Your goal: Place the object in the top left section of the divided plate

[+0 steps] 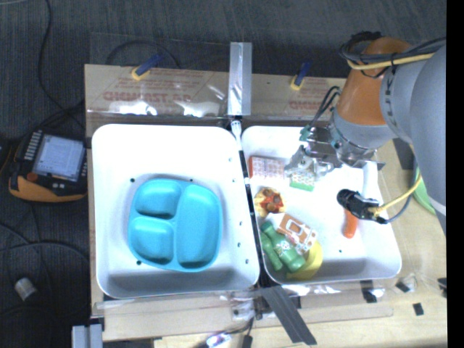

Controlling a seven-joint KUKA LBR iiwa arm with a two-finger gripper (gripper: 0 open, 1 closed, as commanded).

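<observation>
The blue divided plate (175, 223) lies in the left bin (116, 147), with two small sections on its left and one long section on its right. My gripper (310, 163) hangs over the back of the right bin (388, 249), far to the right of the plate. Just below its tip lies a small green and white object (301, 183); whether the gripper touches it I cannot make out. The plate's top left section (156, 196) has nothing in it.
The right bin holds a pink patterned card (266, 167), a small orange and yellow toy (270, 200), an orange and white box (297, 230) on green items (275, 249), a yellow banana (313, 263) and an orange stick (350, 228). A black cable end (353, 200) hangs by the arm.
</observation>
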